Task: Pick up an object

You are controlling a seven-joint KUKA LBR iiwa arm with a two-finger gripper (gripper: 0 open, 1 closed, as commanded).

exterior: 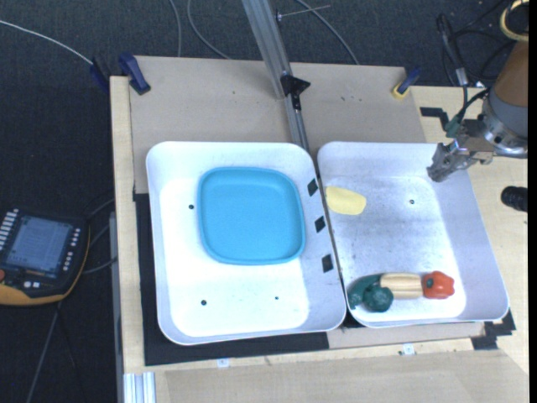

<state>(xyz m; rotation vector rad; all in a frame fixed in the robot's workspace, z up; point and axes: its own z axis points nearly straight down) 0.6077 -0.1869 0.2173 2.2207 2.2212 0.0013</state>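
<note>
Nearest me, along the near wall of the right bin [478, 233], three things lie in a row: a dark green lump [371, 295] at the left, a tan stick-shaped piece [401, 285] touching it, and a red piece [437, 285] at the stick's right end. Farther back in that bin, close to its left wall, I see a pale yellow object [345, 201] lying alone. From my seat the gripper [442, 169] hangs over the far right corner of the right bin, well apart from all four things. I cannot tell whether its fingers are apart or together, and I see nothing between them. On the left, the left bin [172, 300] carries a blue square plate [251, 215]. Both bins sit on the tabletop [210, 99].
</note>
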